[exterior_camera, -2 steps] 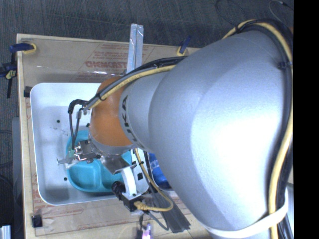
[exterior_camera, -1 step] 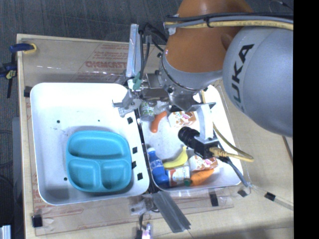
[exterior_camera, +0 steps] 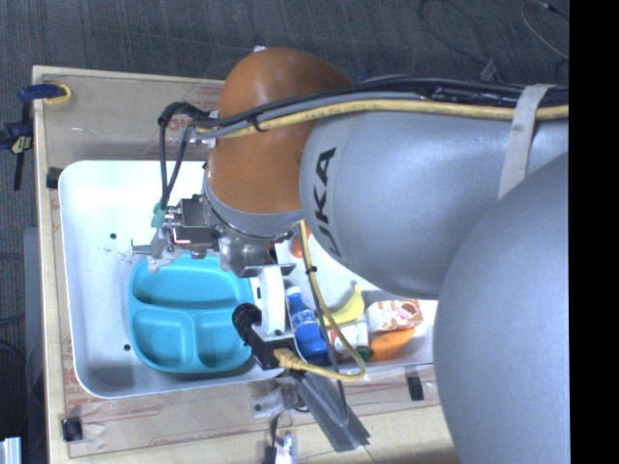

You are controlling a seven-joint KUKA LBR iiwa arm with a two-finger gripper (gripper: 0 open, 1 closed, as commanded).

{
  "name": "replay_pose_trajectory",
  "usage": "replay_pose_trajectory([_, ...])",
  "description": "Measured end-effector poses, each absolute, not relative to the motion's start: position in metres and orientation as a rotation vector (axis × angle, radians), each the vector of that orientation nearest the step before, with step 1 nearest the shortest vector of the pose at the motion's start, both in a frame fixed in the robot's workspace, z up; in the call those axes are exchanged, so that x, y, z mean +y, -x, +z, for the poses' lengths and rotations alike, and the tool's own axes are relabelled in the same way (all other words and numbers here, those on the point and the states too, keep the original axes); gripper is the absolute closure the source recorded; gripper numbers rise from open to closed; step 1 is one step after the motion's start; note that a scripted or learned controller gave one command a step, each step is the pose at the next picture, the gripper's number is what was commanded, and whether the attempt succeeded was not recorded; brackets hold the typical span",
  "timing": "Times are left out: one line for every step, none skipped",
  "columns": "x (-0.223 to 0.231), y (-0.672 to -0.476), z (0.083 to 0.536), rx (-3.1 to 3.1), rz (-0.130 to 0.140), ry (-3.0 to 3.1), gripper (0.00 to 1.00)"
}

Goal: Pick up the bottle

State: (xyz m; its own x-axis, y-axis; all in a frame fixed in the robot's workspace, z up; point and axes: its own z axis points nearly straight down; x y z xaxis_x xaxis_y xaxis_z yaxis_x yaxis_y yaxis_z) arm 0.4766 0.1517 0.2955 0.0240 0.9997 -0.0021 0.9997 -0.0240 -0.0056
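Note:
A small bottle with a blue label and blue cap lies near the front of the bench, at the divide between the two bins, partly hidden by cables and the arm. My gripper hangs over the left bin, just above the far edge of a blue divided tray. It is well to the left of the bottle. The orange wrist band and the grey arm cover most of what lies under it.
The blue tray fills the front half of the left bin. An orange packet and a yellow object lie in the right bin next to the bottle. The arm's grey body covers most of the right bin.

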Motion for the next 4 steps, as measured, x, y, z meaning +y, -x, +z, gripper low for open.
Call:
replay_pose_trajectory([0.199,-0.476,0.355,-2.446,0.003,1.969,0.0])
replay_pose_trajectory([0.209,-0.513,0.24,-2.03,0.013,2.394,0.0])
replay_pose_trajectory([0.219,-0.604,0.318,-2.514,0.002,1.883,0.0])
replay_pose_trajectory([0.211,-0.604,0.259,-2.743,0.006,1.525,0.0])
